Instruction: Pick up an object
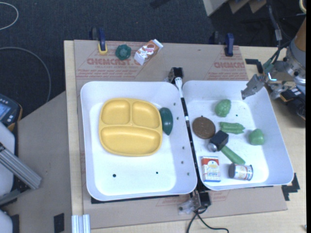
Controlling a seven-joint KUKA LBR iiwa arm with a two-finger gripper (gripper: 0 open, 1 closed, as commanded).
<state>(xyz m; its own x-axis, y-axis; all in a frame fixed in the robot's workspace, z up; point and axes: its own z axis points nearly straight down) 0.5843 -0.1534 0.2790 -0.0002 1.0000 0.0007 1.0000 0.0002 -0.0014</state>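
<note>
Glossy white plastic bins (pixel 131 186), matt yellow tray (pixel 130 126)

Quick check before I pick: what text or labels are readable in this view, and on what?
"CHEMCAST", in red, stands on the brown backing board by the blue clamp; the smaller line under it is blurred.
The same red print at the board's right, too faint to read for sure.
Small carton on the board: print too small.
Red and white box in the right bin: unreadable.
Small can: label unreadable.

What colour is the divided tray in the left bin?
Yellow; the divided tray shows plainly in the camera view.
</note>
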